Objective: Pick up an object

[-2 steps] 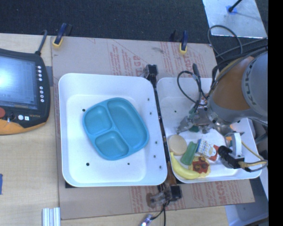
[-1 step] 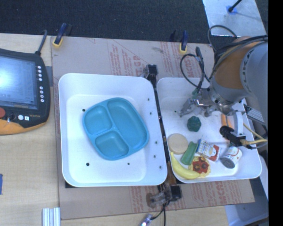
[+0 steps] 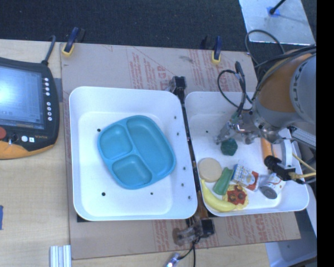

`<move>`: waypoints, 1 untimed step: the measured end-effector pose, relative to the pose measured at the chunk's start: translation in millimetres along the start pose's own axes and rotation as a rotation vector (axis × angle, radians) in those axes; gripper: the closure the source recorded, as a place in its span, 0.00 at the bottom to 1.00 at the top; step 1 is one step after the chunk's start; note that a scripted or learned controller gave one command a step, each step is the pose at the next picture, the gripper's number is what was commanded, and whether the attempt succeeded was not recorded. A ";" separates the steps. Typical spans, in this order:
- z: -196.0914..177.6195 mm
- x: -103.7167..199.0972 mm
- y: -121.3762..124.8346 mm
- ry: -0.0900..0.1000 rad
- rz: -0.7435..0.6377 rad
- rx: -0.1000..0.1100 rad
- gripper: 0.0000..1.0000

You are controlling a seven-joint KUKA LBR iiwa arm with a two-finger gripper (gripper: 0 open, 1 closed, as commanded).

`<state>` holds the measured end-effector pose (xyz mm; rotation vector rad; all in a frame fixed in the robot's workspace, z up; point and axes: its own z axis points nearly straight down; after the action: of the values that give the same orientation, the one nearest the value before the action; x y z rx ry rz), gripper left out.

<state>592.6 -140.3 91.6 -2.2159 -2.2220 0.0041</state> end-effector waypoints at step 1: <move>-10.3 -0.4 0.0 0.001 -0.001 0.002 1.00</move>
<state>592.6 -140.8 101.9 -2.2132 -2.2225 0.0054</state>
